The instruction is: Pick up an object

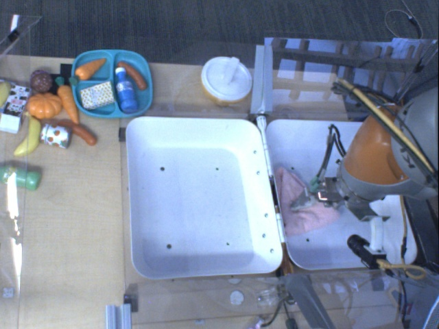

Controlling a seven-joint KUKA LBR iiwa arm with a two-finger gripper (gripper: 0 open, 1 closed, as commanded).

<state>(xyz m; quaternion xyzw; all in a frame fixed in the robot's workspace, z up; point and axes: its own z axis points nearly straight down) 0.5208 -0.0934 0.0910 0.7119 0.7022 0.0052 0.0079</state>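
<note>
A crumpled pink cloth (302, 201) lay in the right bin (302, 136), against that bin's left wall.

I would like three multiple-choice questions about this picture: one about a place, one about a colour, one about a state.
1. In which bin does the pink cloth lie?
A. the left bin
B. the right bin
C. on the bench, outside both bins

2. What colour is the divided plate at the upper left?
A. red
B. white
C. blue

3. How does the gripper stand to the cloth?
A. directly over it, low in the right bin
B. far away, over the left bin
C. over the toy food

Answers: 1 B, the cloth rests against the left wall of the right bin. 2 C, its rim is blue. 3 A, the gripper sits above the cloth.
</note>
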